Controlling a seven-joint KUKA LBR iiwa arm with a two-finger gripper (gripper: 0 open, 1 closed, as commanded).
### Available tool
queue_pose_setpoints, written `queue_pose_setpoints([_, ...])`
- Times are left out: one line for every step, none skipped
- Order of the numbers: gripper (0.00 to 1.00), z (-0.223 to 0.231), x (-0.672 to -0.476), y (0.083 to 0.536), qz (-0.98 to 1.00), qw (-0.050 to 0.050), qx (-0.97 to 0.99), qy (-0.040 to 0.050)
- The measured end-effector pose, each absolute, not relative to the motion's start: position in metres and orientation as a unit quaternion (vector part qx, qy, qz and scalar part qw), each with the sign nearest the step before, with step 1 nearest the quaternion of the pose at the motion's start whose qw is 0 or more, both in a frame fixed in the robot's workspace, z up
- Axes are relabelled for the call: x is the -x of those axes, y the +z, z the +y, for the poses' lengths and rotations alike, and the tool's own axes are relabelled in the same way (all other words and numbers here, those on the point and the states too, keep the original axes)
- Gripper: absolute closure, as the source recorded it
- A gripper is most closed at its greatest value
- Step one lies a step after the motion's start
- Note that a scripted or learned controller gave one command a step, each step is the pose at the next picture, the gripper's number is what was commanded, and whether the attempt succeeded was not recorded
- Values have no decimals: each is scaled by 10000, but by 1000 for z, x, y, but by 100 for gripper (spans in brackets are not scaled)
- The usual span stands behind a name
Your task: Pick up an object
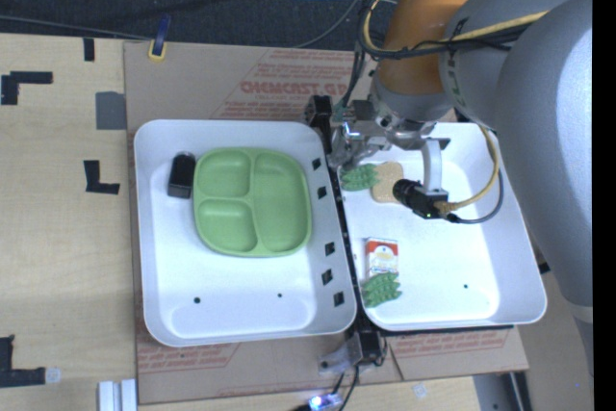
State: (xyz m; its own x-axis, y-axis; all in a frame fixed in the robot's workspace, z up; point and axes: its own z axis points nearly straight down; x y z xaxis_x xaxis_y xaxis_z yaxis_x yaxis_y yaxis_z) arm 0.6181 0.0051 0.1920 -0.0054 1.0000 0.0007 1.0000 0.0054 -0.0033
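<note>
My gripper [358, 152] hangs low over the far left part of the right bin [486, 298], close to the divider between the bins. Right under it lie a green leafy toy [358, 177] and a tan flat piece [387, 180], side by side. The wrist hides the fingertips. Nearer the front of the same bin sit a small red and white packet [382, 255] and a second green toy [379, 290].
The left bin [164, 303] holds a green divided plate [252, 201] and a small black block [181, 175] at the plate's left. Black clips run along the bins' shared edge [330, 250]. A yellow cable loops off the wrist over the right bin.
</note>
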Motion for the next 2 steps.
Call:
queue_pose_setpoints([100,46,-604,195,-7088,13,7054,8])
queue_pose_setpoints([100,95,-590,214,-7094,9,7048,-1])
